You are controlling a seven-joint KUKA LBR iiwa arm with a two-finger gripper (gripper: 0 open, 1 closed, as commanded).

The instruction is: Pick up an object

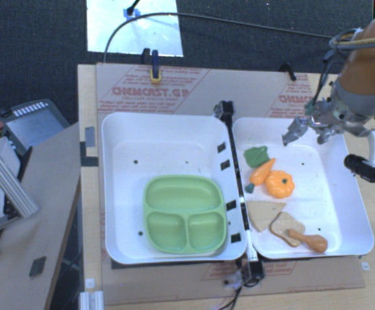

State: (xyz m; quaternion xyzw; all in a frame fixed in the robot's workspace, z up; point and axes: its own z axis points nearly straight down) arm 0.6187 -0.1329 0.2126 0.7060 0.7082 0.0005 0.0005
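The gripper [301, 132] hung over the right bin's [348, 192] far edge; I could not tell its state. The toy carrot [263, 172] and pumpkin [280, 185] touched mid-bin, so a grab might bump both.

You see two shallow white bins side by side on the bench. The left bin [119, 173] holds a pale green three-compartment plastic tray [184, 214]. The right bin [342, 199] holds an orange toy carrot with a green leafy top [261, 166], touching a small orange toy pumpkin [280, 184], and near the front a tan slice of toy bread [286, 225]. The grey arm's gripper [301, 129] hovers over the right bin's far edge.
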